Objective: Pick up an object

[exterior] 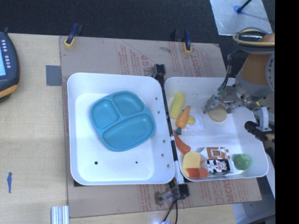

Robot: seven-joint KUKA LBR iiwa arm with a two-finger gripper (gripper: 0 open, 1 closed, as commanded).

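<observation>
1. My pincer [218, 104] is low in the right bin [205, 84], at the far side of it, with its fingers spread just over a small round tan thing [217, 115] lying on the bin floor.
2. The fingers stand open on either side of the top of that tan thing; I judge I have nothing gripped yet, since it looks to be resting on the floor below the tips.
3. So the step in hand is the reach and descent onto a chosen item; the grasp is not yet made.
4. Next I would need to go a little lower, centre the tan thing between the fingers, close, then lift straight up.
5. Other candidates lie well apart from me: a corn cob [177, 104] and a carrot [183, 117] by the left wall, a green ball [241, 161] and a small printed carton [217, 160] near the front.
6. The left bin [84, 171] holds a blue divided plate [123, 120].
7. Hard to tell: my wrist covers the far edge of the tan thing, so its full shape is unclear, and whether the tips touch it I cannot say.
</observation>
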